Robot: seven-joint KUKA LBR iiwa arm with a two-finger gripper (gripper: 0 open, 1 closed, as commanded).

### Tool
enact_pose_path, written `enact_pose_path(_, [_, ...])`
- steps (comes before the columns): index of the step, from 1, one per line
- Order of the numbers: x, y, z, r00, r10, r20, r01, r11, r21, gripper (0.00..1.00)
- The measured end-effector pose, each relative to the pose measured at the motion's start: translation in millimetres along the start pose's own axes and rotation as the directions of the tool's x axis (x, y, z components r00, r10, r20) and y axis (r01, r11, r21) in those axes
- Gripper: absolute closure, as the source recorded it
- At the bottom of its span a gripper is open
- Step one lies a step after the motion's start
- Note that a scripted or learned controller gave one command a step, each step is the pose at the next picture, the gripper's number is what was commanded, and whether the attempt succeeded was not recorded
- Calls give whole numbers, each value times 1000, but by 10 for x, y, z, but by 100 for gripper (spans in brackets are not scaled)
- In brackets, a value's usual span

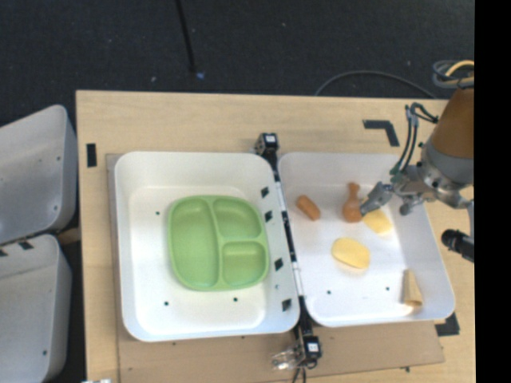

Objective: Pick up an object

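Note:
The right bin (375, 309) holds several small food-like items. An orange-brown sausage shape (308, 207) lies near its left wall, and a brown peg-like piece (352, 203) sits just right of it. A yellow oval (350, 253) lies mid-bin, with a pale yellow lump (380, 223) above and to its right. A tan wedge (411, 287) rests near the right wall. My gripper (392, 203) hovers over the bin's upper right, open. Its left finger (373, 200) is beside the brown piece and over the pale lump. Nothing shows between the fingers.
The left bin (132, 294) holds a green divided plate (217, 241). A ridge with black clips (281, 238) separates the two bins. Cables (359, 78) trail across the bench behind the right bin. White chairs (32, 182) stand at the far left.

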State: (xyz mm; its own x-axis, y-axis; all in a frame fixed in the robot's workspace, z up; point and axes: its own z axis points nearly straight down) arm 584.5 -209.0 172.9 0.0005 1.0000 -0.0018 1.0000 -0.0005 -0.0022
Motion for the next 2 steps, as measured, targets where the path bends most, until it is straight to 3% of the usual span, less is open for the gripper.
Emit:
enact_pose_path(1, [25, 54, 608, 1000, -1, -1, 1, 1000, 1, 0])
enact_pose_path(2, [10, 72, 456, 1000, 0, 1, 0, 1000, -7, 100])
